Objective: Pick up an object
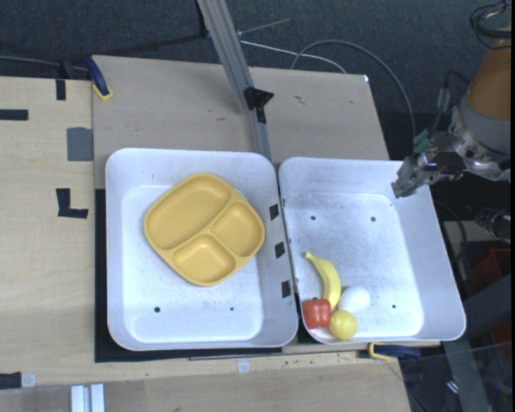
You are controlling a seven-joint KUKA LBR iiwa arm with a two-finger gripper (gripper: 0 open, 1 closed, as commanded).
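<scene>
Banana (324,278) well apart from jaws, nr bin's (429,256) front.

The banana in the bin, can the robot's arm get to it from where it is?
Probably yes. The banana lies in the right bin with open floor between it and the gripper at the bin's far right edge, though small fruits crowd its near end.

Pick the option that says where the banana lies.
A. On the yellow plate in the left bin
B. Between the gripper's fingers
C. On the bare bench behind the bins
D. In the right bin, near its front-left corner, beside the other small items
D: the banana lies in the right bin near its front-left corner, next to a red item, a white one and a small yellow one.
</scene>
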